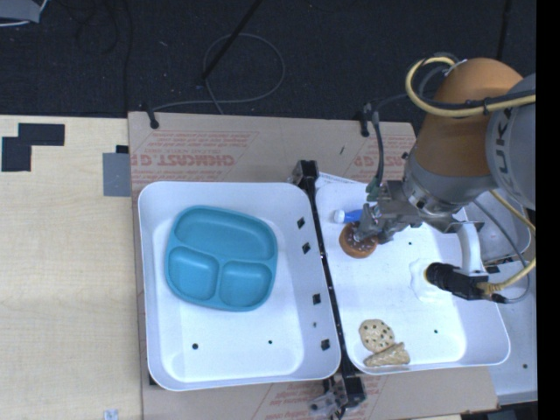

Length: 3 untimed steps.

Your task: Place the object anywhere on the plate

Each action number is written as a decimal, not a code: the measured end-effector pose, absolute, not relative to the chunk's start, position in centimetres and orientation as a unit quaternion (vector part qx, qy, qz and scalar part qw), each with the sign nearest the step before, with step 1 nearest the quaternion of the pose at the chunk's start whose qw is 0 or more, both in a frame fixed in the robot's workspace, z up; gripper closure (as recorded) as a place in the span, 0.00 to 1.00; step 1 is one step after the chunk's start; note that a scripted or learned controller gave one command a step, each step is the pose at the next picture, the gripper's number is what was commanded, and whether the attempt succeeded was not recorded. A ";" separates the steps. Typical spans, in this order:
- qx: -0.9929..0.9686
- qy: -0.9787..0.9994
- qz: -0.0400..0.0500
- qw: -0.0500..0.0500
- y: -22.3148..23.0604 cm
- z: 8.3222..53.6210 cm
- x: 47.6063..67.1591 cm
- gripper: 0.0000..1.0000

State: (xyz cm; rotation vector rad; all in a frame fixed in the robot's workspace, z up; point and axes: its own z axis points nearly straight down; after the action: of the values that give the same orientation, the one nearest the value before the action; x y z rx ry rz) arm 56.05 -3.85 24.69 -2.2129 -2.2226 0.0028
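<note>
The gripper (366,228) sits low over the upper left part of the right bin (477,344), directly above a small round brown object (357,243), a doughnut-like piece with a darker rim that lies on the bin floor near the divider between the two bins. The gripper's dark body overlaps the top edge of this brown piece, so the two look to be touching or nearly so, but whether the piece is actually gripped cannot be told from this slanted view, nor how wide the gripper is set. Just to the upper left of the brown piece lies a small white and blue item (344,217), close beside the gripper. The blue plate (222,258), a rounded tray with three compartments, rests in the left bin (166,357), well apart from the brown piece and separated from it by the raised rims where the bins meet. Black clips (306,175) hold that central seam. Toward the near end of the right bin lie a speckled round cookie (375,331) and, touching it just below, a tan wedge-shaped piece (388,355). A black cylindrical part with cables (457,280) projects over the right side of the same bin. The arm's orange band (464,103) hangs above the gripper.
</note>
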 end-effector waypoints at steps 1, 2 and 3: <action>-0.706 -0.708 0.001 0.003 1.0 23.0 56.0 1.00; -0.706 -0.709 0.001 0.002 6.7 22.2 56.7 1.00; -0.705 -0.709 0.002 0.003 11.5 21.8 55.6 1.00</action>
State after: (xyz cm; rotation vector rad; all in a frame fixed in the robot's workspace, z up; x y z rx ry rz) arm 55.58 11.51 21.76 -2.2126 -2.2229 0.0050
